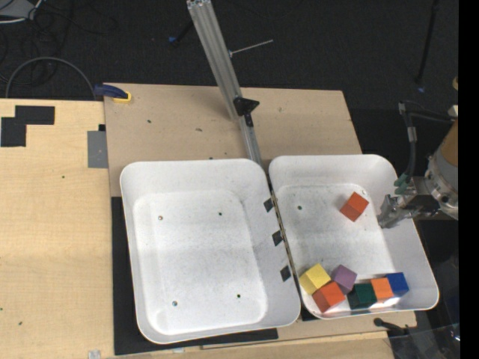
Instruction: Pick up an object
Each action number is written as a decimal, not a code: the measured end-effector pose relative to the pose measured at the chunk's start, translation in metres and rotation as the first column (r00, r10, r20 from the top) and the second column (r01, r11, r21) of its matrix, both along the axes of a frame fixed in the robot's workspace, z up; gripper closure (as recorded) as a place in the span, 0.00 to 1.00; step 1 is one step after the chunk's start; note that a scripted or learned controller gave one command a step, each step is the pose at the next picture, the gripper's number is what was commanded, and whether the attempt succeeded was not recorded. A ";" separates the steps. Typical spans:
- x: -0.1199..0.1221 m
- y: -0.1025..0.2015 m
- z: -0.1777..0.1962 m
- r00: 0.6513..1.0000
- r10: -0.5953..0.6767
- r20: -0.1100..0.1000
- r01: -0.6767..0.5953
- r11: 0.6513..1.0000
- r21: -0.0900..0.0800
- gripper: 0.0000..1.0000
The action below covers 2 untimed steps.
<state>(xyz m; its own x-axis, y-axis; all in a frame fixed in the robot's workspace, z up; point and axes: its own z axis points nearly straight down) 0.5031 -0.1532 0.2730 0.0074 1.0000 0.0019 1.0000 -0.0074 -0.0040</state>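
Observation:
An orange-red cube (354,206) lies alone in the upper part of the right bin (329,160). Along the bin's near edge sits a cluster of cubes: yellow (315,277), purple (344,276), red (328,296), green (362,295), orange (382,287) and blue (397,283). My gripper (391,211) hangs over the bin's right rim, just right of the orange-red cube and apart from it. No object is seen in it.
The left bin (194,167) lies beside the right one, with black clips on the shared wall (275,236). A slanted aluminium bar (221,62) rises behind the bins. The wooden bench (52,200) extends to the left.

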 end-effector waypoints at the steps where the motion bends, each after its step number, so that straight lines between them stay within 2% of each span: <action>1: 0.000 -0.001 0.009 1.000 0.005 -0.002 -0.005 1.000 0.000 1.00; 2: 0.000 -0.002 0.018 1.000 0.012 -0.003 -0.012 1.000 0.000 1.00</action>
